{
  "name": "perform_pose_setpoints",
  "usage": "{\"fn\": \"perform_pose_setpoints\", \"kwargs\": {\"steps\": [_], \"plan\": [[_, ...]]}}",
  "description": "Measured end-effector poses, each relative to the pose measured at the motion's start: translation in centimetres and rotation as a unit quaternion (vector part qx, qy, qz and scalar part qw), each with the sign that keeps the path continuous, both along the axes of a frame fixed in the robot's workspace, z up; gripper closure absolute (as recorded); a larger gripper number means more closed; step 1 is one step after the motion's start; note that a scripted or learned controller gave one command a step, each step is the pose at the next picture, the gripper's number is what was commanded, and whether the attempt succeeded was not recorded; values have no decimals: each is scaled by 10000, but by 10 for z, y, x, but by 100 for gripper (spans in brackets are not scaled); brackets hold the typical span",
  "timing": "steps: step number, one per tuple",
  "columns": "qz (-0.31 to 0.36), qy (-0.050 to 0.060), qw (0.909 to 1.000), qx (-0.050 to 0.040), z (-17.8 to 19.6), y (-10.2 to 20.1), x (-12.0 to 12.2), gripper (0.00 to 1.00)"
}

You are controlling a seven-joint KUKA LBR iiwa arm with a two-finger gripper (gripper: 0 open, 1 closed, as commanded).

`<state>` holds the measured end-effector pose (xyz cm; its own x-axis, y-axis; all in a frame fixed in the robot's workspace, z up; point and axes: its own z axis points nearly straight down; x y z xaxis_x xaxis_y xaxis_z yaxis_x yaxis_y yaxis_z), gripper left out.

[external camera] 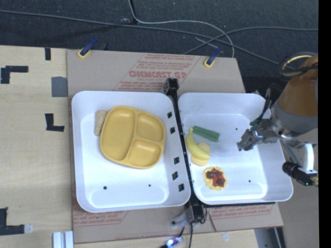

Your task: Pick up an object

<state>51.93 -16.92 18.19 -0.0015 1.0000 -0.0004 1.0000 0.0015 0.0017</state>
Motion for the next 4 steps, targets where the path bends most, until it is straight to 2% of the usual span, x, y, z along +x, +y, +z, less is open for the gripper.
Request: {"fn": "perform_pose_setpoints", "kwargs": {"steps": [1,3,4], "plan": [[3,-7,10000,-2,38,0,1,100],[24,15,10000,6,23,96,47,100],[19,18,10000,5,22,146,55,100]]}}
